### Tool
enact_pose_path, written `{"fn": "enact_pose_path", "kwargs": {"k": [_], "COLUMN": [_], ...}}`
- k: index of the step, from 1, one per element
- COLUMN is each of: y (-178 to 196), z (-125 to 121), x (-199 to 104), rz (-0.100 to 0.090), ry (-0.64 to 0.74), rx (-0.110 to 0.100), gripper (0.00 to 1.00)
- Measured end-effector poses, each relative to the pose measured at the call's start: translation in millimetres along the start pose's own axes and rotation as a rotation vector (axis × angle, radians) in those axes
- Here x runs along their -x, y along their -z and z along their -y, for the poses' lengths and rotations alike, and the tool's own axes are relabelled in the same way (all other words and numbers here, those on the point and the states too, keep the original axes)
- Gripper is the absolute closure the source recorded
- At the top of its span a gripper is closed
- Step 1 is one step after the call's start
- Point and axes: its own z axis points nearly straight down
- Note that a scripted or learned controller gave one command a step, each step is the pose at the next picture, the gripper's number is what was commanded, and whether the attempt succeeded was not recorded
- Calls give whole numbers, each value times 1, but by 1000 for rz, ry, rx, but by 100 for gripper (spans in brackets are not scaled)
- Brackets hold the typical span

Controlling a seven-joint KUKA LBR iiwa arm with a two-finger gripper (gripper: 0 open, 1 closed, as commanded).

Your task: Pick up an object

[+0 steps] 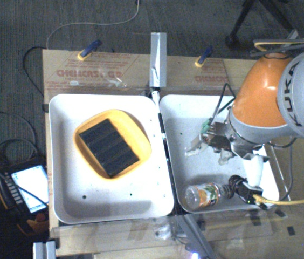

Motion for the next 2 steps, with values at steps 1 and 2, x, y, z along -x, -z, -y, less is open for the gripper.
{"fn": "enact_pose_path", "kwargs": {"k": [1,2], "y": [36,27], "z": [-45,-16], "x": [51,77], "rz": [2,1], "ry": [-116,134], "rx": [2,2], "gripper": [0,0]}}
